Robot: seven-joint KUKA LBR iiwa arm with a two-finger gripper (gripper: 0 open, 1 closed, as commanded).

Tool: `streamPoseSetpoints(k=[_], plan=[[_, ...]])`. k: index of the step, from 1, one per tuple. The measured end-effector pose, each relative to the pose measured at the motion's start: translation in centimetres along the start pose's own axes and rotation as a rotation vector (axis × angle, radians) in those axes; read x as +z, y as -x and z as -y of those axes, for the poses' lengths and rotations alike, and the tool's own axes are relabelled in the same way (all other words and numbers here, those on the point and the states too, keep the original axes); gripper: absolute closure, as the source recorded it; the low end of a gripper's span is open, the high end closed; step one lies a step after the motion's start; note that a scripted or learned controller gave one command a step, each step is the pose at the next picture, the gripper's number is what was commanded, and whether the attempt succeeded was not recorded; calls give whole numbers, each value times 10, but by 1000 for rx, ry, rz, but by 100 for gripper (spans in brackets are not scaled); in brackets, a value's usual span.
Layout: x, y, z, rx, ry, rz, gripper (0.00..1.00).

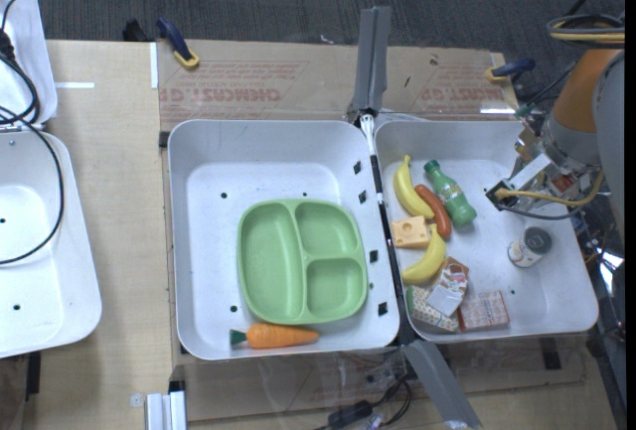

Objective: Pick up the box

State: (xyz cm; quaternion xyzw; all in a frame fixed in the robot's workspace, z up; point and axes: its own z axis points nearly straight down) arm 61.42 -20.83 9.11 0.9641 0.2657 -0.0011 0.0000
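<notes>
Task not begun as far as the view shows: the box (486, 311) lies flat near the front wall of the right bin (566, 319), untouched. The gripper (500, 196) hangs over that bin's far right part, well apart from the box and on the arm's side of it; nothing sits between its fingers, and whether they are spread or closed I cannot tell (dark tip, cables in the way). Left to do, by my judgement: travel toward the front of the bin, descend over the box, close, lift. Neighbours of the box: a second printed carton (448, 286) just beside it on the side toward the left bin, possibly touching; a small packet (430, 308) beyond that against the bin corner; a round can (530, 246) farther back, between box and gripper. Further off from the box: two bananas (413, 219), a cheese wedge (410, 233), a green bottle (451, 193), a red sausage-like item (435, 210). Main obstruction looks to be the adjoining carton and the near bin wall, which crowd the finger clearance.
</notes>
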Motion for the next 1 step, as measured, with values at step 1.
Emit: streamPoseSetpoints(k=[1], plan=[[0,-36,79,97,-2,1,100]])
